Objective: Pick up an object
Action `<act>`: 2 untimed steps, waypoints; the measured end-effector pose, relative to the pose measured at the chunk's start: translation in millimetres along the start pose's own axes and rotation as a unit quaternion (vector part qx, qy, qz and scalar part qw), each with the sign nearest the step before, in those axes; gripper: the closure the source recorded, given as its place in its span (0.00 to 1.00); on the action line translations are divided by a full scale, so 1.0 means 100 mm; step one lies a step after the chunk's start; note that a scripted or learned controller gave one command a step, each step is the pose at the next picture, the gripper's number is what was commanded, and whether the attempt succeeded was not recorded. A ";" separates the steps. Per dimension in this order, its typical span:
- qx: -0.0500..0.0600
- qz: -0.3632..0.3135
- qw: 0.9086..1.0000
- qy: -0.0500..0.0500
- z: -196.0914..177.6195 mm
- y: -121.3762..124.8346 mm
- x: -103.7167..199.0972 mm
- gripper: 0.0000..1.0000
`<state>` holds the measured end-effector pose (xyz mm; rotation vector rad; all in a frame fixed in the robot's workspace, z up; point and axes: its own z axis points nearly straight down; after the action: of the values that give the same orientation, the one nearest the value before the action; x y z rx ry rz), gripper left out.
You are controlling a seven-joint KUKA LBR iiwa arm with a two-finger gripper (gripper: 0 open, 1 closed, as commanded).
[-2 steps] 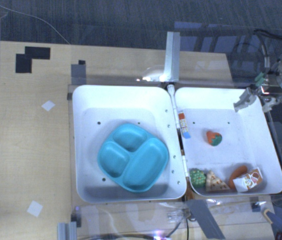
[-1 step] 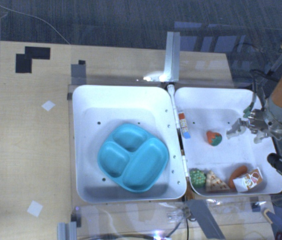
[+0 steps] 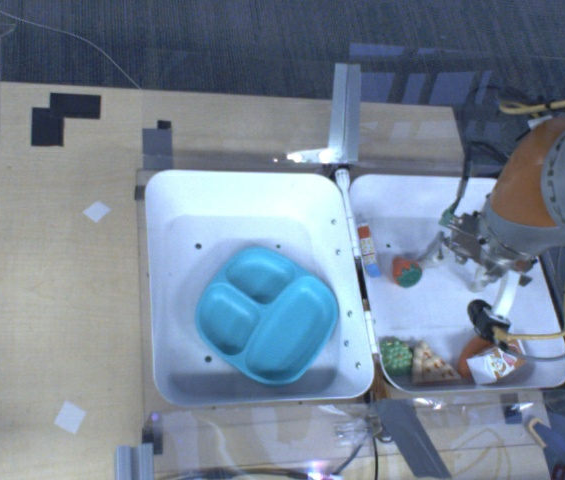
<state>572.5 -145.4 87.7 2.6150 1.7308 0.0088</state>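
Overhead, several small objects lay in the right bin [image 3: 392, 193], none visibly between the fingers

Near its middle sat a small red-and-green toy [image 3: 406, 271]; a green-and-tan item [image 3: 414, 359] and an orange-and-white packet [image 3: 489, 360] lay along the near wall. Whether the gripper [image 3: 477, 253] was parted could not be told. A blue divided plate [image 3: 267, 314] lay in the left bin [image 3: 232, 193]

Grey arm [image 3: 562, 183] reaching in from right, orange band above wrist, end effector [image 3: 482, 248] lowered
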 end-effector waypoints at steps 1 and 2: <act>-0.001 -0.175 0.985 0.001 0.01 0.29 0.77 0.00; 0.001 -0.239 0.971 0.001 -1.04 0.36 0.96 0.00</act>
<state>642.4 -71.2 192.5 2.1262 2.3073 0.0054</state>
